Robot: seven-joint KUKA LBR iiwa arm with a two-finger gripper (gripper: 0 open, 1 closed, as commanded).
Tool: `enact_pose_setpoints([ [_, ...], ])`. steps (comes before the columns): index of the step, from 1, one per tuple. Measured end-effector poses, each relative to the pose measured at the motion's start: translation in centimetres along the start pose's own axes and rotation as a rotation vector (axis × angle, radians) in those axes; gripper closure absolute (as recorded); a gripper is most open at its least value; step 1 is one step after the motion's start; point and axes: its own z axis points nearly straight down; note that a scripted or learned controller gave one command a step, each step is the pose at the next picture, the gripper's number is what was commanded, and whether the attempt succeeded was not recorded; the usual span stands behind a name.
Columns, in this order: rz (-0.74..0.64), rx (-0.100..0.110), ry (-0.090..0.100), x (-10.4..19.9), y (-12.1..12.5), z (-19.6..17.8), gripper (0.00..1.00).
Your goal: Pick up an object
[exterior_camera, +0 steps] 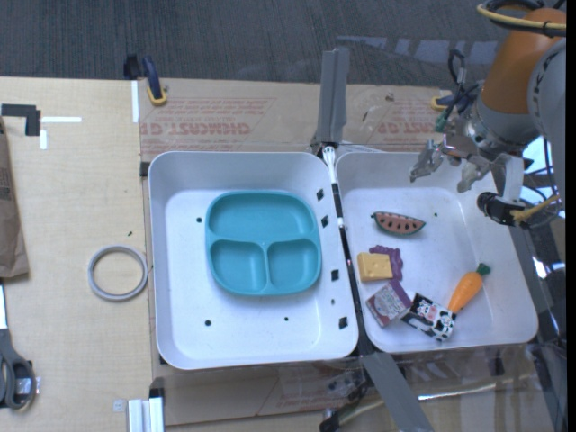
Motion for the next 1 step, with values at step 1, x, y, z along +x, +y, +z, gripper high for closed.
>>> enact_pose_setpoints([
  [1, -0.046, -0.001, 0.0, 4.3, -2.84, 1.59, 0.0],
])
